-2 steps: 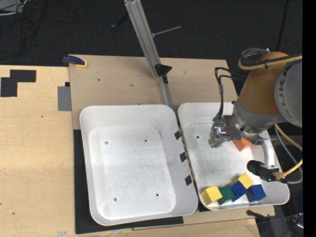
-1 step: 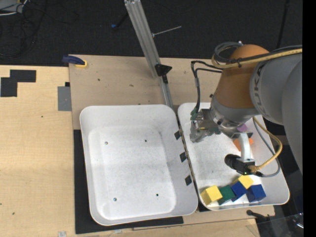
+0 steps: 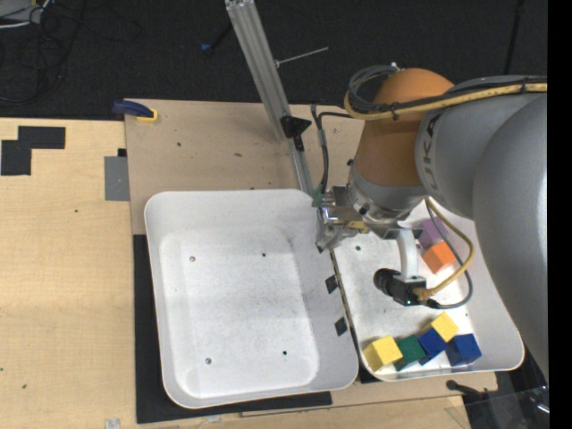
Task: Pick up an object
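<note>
My fingers [image 3: 332,225] hang over the ten o'clock corner of the right shallow white bin [image 3: 362,304]; open or closed, I cannot tell. A yellow cube [image 3: 386,352], green cube [image 3: 412,350] and blue cube [image 3: 464,349] lie at its six o'clock edge.

Bright, even light from above; backdrop near black. Soft grey shade across the left bin [image 3: 232,329] floor. Arm [image 3: 500,177], close to lens, slightly blurred. Fine grain throughout.

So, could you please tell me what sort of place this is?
Probably a robotics lab's grasping test bench: a grey arm reaches over a shallow white bin holding coloured blocks, with a second bin beside it.
</note>
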`<state>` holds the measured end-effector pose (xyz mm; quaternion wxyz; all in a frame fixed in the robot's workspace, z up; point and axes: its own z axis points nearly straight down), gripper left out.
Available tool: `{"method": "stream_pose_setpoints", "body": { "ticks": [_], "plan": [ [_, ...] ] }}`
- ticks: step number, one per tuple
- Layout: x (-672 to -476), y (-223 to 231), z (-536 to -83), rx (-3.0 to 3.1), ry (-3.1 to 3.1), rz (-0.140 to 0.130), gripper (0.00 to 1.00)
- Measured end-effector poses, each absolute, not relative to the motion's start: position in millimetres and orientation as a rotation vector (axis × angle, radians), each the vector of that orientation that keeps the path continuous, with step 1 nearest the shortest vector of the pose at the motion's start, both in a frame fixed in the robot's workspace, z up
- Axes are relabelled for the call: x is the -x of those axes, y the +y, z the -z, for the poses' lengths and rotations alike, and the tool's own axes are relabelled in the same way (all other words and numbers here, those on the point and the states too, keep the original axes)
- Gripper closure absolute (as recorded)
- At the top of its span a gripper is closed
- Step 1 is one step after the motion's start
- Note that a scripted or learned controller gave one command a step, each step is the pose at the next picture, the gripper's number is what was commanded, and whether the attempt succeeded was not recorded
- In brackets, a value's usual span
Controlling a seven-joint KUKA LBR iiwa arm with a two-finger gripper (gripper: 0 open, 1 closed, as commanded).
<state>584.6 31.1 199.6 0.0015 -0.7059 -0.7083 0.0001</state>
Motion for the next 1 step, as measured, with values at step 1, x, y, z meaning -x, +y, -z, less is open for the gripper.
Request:
{"method": "stream_pose_setpoints", "body": {
  "ticks": [1],
  "plan": [
    [-598.0,78.9,-205.8,2.215,-2.224,0.0,1.0]
  ]
}}
